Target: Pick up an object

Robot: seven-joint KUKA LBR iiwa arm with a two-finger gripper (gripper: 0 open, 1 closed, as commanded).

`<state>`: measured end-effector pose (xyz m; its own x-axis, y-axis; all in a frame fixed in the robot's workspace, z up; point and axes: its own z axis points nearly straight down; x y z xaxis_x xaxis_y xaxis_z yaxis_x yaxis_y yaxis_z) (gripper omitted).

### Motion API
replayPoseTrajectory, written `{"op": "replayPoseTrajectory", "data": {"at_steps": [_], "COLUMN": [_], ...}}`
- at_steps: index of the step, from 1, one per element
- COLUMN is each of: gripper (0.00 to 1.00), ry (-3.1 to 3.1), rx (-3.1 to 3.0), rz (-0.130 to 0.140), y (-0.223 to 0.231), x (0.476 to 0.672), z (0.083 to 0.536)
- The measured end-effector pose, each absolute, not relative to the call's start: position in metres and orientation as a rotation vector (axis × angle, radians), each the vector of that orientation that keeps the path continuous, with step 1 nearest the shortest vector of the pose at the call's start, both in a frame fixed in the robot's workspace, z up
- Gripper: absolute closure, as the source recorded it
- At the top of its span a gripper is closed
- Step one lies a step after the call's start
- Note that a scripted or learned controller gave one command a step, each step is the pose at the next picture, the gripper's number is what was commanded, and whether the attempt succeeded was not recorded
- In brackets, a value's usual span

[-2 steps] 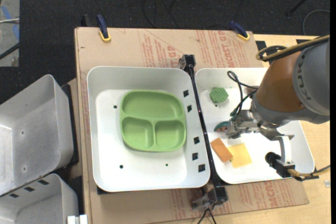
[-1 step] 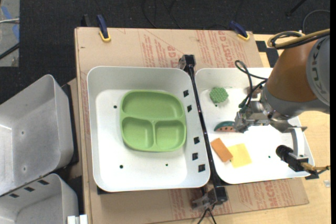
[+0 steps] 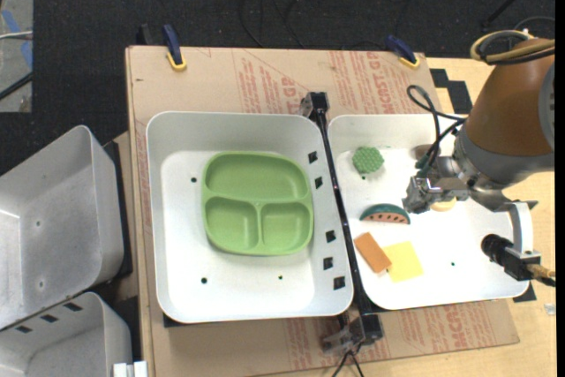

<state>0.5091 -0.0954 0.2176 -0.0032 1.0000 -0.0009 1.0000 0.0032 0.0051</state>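
Fingers' state impossible to tell, gripper (image 3: 422,192) low over right bin (image 3: 459,282), arm reaching from right, just beside watermelon slice (image 3: 386,214).

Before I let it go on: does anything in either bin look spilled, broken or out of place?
Nothing stands out. The green divided plate lies flat in the left bin. In the right bin, the green round piece, watermelon slice, orange block and yellow square lie loose and look whole. The gripper is beside the slice.
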Motion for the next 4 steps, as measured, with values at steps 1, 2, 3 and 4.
{"op": "replayPoseTrajectory", "data": {"at_steps": [1,2,3,4], "gripper": [1.0,1.0,1.0,1.0], "ry": [2.223,2.223,2.231,2.23], "rx": [2.212,2.214,2.215,2.214], "rz": [0.005,0.004,-0.002,0.0], "y": [-0.088,-0.088,-0.041,0.006], "x": [0.517,0.518,0.541,0.567], "z": [0.266,0.301,0.274,0.251]}}
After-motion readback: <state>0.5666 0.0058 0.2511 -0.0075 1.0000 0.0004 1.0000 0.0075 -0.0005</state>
